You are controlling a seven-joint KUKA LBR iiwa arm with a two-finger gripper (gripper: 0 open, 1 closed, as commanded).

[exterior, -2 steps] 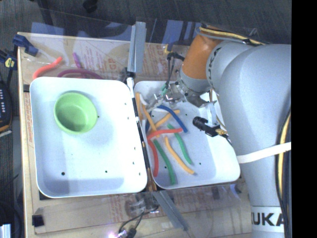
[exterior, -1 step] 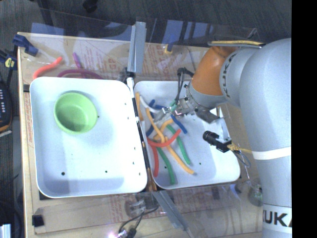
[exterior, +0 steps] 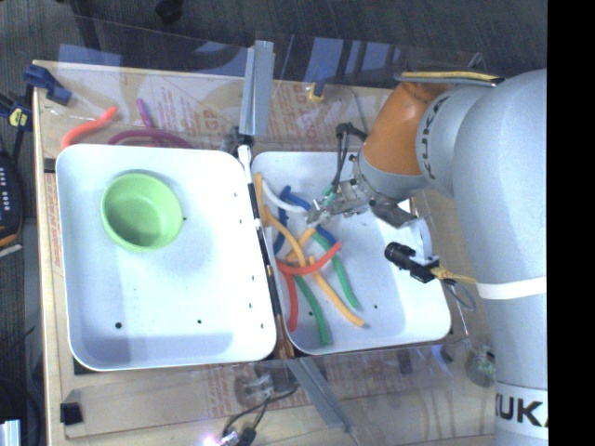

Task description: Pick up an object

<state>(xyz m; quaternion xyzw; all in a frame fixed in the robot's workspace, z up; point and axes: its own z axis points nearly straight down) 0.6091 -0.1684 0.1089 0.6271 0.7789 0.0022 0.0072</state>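
While the grey arm (exterior: 483, 175) with its orange band (exterior: 404, 128) reached in from the right of the camera view, its pincer (exterior: 321, 212) hung low over the upper left part of the right bin (exterior: 423, 319), right above the tangle of flexible tubes lying there. Whether the pincer was released or clenched could not be told, since the wrist hardware hid it, and no tube could be seen caught in it.

The tubes sat in the left half of the right bin, close to the wall shared with the left bin (exterior: 139, 333). An orange tube (exterior: 321, 291) ran with its long axis on a diagonal from upper left to lower right, ending near the bin's middle. A green tube (exterior: 317, 319) lay nearly upright in the picture, pointing towards the bin's near rim, and a second green tube (exterior: 344, 282) curved beside it to the right. A red tube (exterior: 311, 266) crossed them in a shallow arc, roughly left to right. A blue tube (exterior: 296, 196) and a white tube (exterior: 279, 203) lay at the top of the pile, just beside the pincer.

In the left bin a green bowl (exterior: 142, 212) stood upright in the upper left corner, well apart from the tubes. Both bins rested side by side on the surface (exterior: 186, 96), where a pink hose (exterior: 149, 138) and an orange-red strip (exterior: 88, 125) lay behind the left bin.
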